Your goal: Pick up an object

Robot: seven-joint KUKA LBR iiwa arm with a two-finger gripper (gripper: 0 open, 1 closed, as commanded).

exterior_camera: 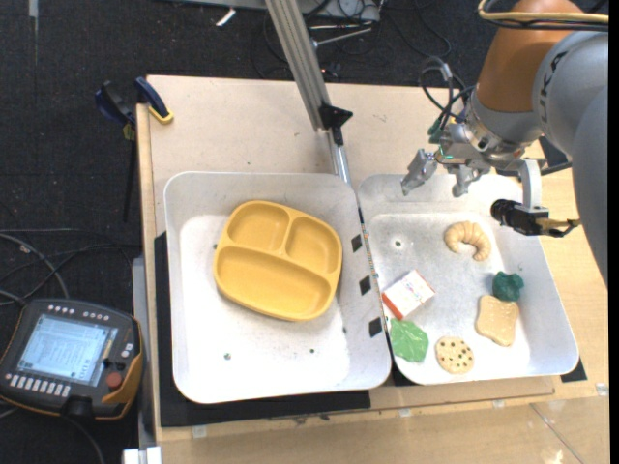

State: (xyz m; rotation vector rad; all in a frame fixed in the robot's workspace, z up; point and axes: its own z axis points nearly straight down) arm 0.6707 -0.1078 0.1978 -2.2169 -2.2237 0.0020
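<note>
Pale wooden counter (242, 114) carries two white bins; the right bin (551, 356) holds a croissant (469, 239), a small carton (408, 294), a green leaf (408, 340), a cookie (454, 355), a toast piece (497, 321) and a dark green lump (507, 284). Above the croissant, at that bin's far edge, the claw (440, 177) hangs with fingers spread and nothing between them. Left of the croissant, the other bin (193, 356) holds a yellow divided plate (279, 259).

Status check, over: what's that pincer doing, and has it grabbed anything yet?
Pincer open, holding nothing, above right bin's far edge. Croissant nearest, untouched. Nothing in the way.
</note>
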